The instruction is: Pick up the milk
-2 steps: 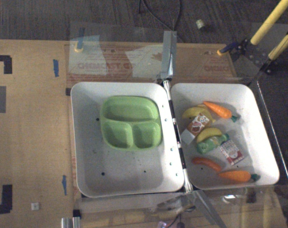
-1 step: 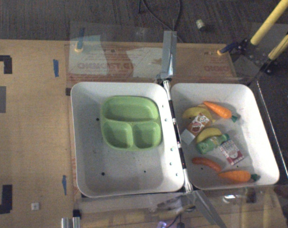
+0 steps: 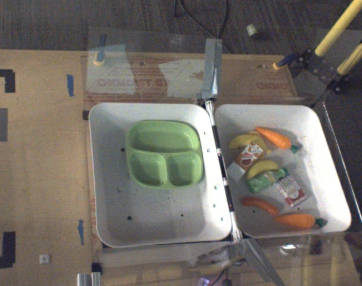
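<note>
Nothing is done yet: the milk carton (image 3: 290, 190) lies flat in the right bin (image 3: 330, 159), just right of the green bottle (image 3: 263, 181). The pincer's state cannot be told.

Robotics lab bench. Plywood benchtop (image 3: 37, 177) marked with black and blue tape, two white bins (image 3: 109, 219) screwed down mid-frame, toy food in the right one, cable (image 3: 201, 5) on grey carpet (image 3: 79, 11) at top, yellow-handled clamps (image 3: 324, 52) upper right.
</note>
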